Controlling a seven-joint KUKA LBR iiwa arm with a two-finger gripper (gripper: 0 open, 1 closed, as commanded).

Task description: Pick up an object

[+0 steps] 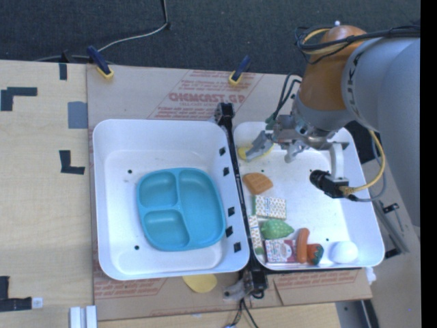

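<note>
— Hovering over the right bin [355,241], upper part of the frame: my end effector [274,145], fingers spread apart, gripping nothing that I can see.

— Where's the nearest object?

— A yellow piece [247,153] by the bin's upper left corner, touching or just under one fingertip. An orange piece [257,182] lies just below it. The blue tray [181,208] sits in the left bin [113,183].

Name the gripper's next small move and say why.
Probably a short drop straight down. The gripper hangs over the far-left corner of the right bin, by a yellow piece. No object sits between its fingers.
</note>
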